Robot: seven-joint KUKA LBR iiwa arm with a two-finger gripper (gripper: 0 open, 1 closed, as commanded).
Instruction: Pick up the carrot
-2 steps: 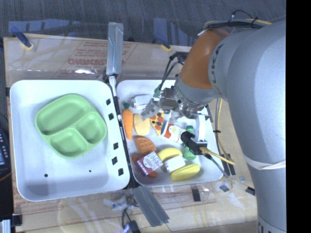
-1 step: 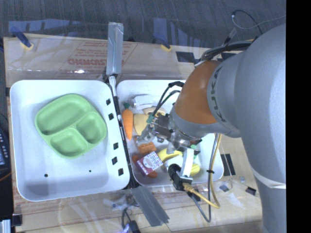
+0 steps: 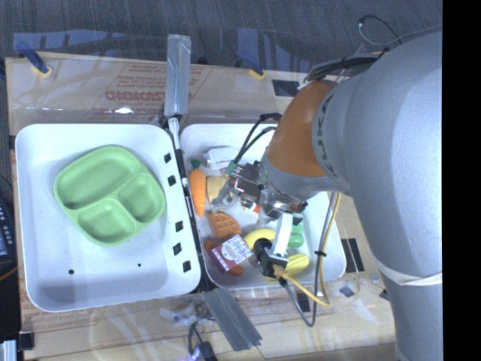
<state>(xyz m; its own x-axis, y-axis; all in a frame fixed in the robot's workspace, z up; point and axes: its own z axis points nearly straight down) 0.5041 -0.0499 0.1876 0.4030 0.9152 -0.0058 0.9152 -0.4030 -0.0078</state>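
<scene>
An orange carrot (image 3: 198,191) lies lengthwise along the left wall of the right bin (image 3: 218,136), close to the divider. My gripper (image 3: 239,190) hangs low in the right bin just to the carrot's right, below the arm's orange band. I cannot make out how it stands, and nothing shows as held. The arm hides much of the right bin.
A green divided plate (image 3: 109,194) rests in the left bin (image 3: 45,277). In the right bin, beside the carrot, lie a waffle-like brown piece (image 3: 223,222), a dark red packet (image 3: 229,254), a yellow banana (image 3: 263,237) and a green item (image 3: 295,239).
</scene>
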